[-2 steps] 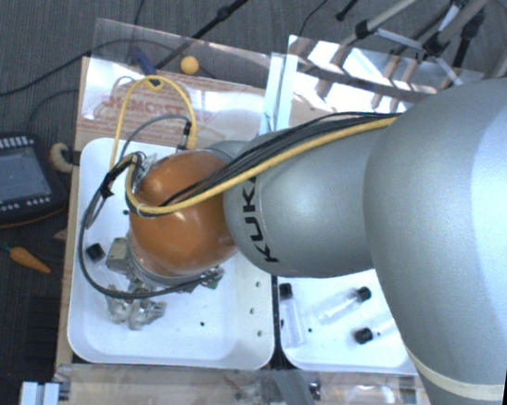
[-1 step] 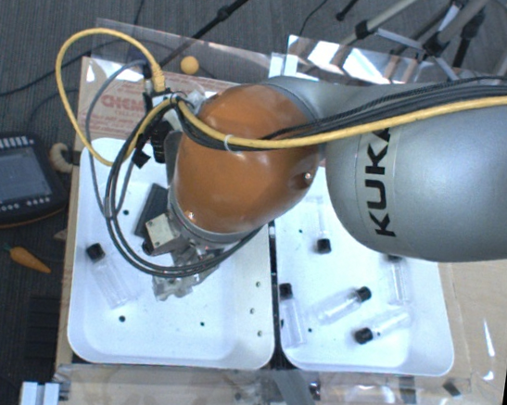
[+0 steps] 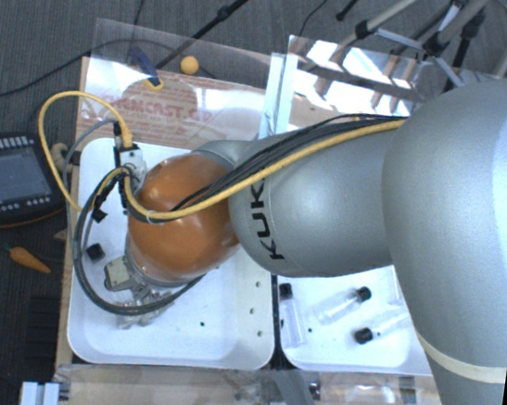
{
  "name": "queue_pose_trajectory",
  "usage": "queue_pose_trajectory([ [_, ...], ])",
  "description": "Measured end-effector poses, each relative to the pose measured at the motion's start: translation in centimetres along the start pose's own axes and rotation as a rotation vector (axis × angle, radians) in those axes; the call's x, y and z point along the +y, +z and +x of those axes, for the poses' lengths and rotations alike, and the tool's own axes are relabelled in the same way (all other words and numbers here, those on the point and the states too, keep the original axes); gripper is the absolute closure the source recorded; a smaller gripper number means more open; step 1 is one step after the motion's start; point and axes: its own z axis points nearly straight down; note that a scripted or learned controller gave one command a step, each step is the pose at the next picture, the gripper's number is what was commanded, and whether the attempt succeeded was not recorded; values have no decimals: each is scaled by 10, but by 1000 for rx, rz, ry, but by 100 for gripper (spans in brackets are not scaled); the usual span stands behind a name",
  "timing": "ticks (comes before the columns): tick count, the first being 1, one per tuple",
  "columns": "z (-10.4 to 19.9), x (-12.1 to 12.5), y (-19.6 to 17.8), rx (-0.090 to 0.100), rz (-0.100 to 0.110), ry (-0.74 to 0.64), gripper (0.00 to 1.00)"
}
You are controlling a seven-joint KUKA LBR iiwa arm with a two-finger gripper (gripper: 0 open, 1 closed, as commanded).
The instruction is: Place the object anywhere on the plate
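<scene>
The grey arm's orange-banded wrist (image 3: 180,224) hung low over the left shallow white bin (image 3: 215,346), near its front edge. Neither the gripper (image 3: 138,307)'s state nor the object and plate, hidden underneath, could be told. A slow, straight descent would probably serve best.

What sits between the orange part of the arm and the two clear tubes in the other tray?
In the camera view, the raised white rims where the two bins meet lie between the orange band and the clear tubes.

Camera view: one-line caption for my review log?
KUKA arm reaches over the left bin, wrist low; clear vials lie in the right bin.
</scene>
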Motion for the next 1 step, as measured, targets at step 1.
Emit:
queue_pose_trajectory([
  [1, 11, -12, -131, -4, -9, -223, 100],
])
